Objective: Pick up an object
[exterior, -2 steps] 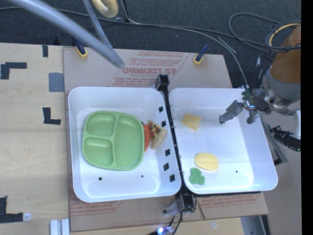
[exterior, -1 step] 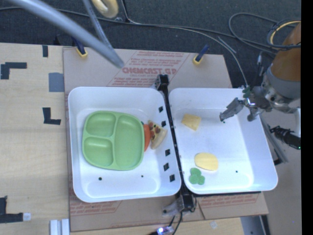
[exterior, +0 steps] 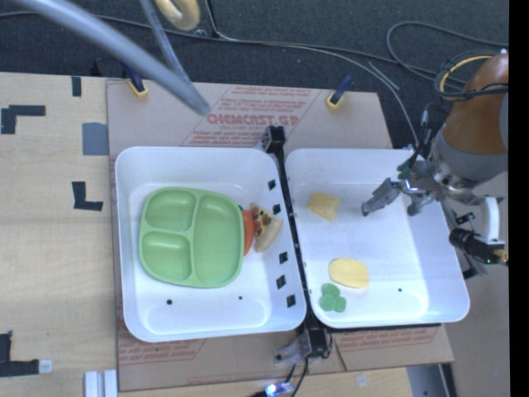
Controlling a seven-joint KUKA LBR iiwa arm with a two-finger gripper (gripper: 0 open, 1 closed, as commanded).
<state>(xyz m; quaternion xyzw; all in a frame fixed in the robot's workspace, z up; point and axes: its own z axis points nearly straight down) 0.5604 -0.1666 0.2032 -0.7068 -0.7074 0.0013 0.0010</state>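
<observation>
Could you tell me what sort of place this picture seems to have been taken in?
Most likely a robotics lab bench set up for picking trials. Two white bins sit side by side on cardboard, holding toy food such as a green divided plate, and the arm's gripper hangs over the right bin.

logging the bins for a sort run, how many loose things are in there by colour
green: 2, the divided plate in the left bin and the small leafy piece in the right bin
yellow: 2, the wedge and the oval piece, both in the right bin
orange and tan: 1, the pizza slice beside the plate
total: 5
</observation>
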